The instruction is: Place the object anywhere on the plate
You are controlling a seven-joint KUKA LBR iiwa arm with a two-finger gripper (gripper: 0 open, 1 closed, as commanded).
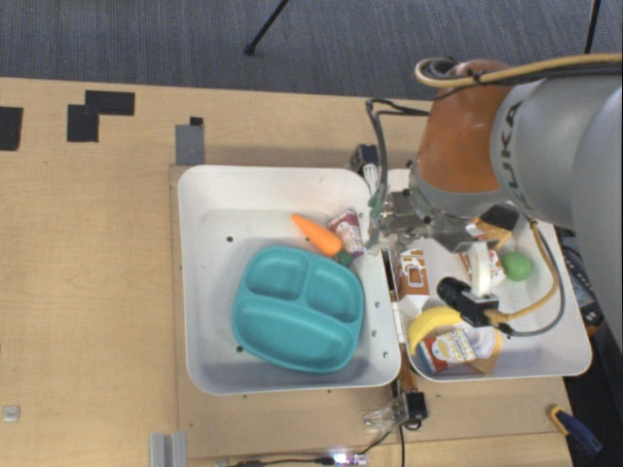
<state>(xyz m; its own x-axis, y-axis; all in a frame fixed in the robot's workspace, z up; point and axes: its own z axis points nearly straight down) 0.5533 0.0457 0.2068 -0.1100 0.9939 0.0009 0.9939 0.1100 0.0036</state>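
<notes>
Gripper (373, 224), its opening impossible to tell, hangs beside a small crinkly red-and-white packet (347, 232) near the teal divided plastic plate (300, 307); probably light and slippery, best pinched mid-body.

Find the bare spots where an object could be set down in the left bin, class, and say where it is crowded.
Free: the teal plate, its three compartments bare, and the left bin floor beside the plate. Crowded: the corner by the carrot and packet, and the right bin.

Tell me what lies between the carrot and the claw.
In the camera view, a small reddish packet lies between the carrot and the claw, just above the teal plate.
</notes>
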